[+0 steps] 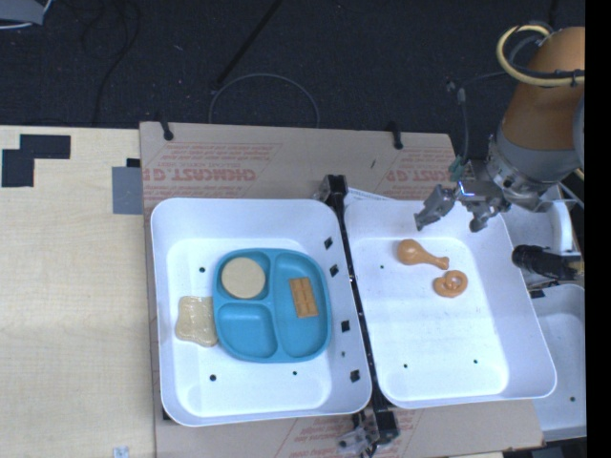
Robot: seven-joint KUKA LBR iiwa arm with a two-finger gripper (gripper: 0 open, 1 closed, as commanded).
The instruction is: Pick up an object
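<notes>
Over the right bin's (535, 346) far rim hung the gripper (455, 210), fingers spread wide and holding nothing. Just nearer lay the toy drumstick (421, 254) and pretzel (451, 283), close together, with plenty of bare white floor in front.

Dark carpeted floor (286, 46) across the top of the view, speckled, dim. Thin black cables (258, 89) loop and trail over it; one lies in a near-full circle. Light wood table (67, 294) at left, pale grain, evenly lit. Black L-shaped marker (33, 157) and a grey square patch (125, 188) stuck on its surface near the far edge. Brown cardboard sheet (286, 160) spread over the table, printed with red lettering reading reversed; two small black clips (168, 133) at its far edge. Lighting flat, soft shadows
</notes>
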